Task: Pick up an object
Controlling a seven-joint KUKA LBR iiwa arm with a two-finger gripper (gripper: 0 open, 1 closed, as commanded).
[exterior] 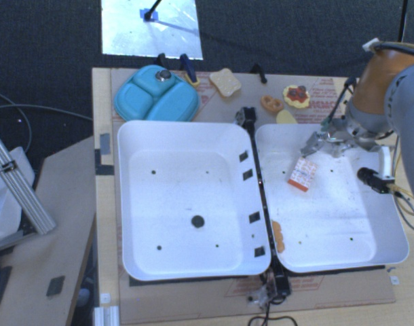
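Small red-and-white printed box (303,174), flat and roughly rectangular, lies on the floor of the right-hand shallow white plastic bin (343,243), in its upper left part, near the divider between the two bins.

Camera view: grey metal two-finger gripper (320,141) hangs over the same bin near its back rim, at the end of the grey arm with its orange band (387,70), which comes in from the right. Whether it is spread or closed cannot be made out at this slant; nothing visible is pinched in it. The box sits just beside the gripper, below and slightly left of it in the picture, apart from it. Long axis of the box runs roughly top to bottom, tilted a little to the right at the top.

Judgement: a short move toward the front-left and down should bring the gripper over the box.

Also in that bin: a small orange-brown piece (277,236) at the left wall, well apart from the gripper.
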